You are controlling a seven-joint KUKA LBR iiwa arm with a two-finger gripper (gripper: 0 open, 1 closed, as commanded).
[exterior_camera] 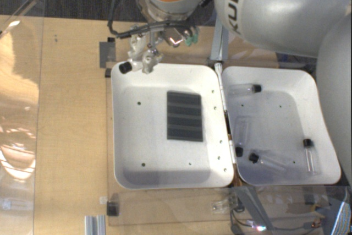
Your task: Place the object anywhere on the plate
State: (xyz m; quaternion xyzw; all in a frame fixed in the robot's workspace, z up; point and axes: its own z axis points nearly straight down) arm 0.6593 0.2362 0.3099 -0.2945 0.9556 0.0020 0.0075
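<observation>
A dark grey ribbed plate (184, 116) lies flat in the middle of the left white bin (127, 135). Several clear tubes with black caps lie in the right bin (324, 118): one near its back left (254, 88), one at its right side (309, 154) and one at the front (264, 160). My gripper (147, 65) hangs over the back left corner of the left bin, up and to the left of the plate. I make out nothing between its tips.
The two bins touch along a shared rim (223, 118). Bare wooden bench (55, 118) stretches to the left under a clear sheet. The big grey arm (286, 3) covers the back right of the scene.
</observation>
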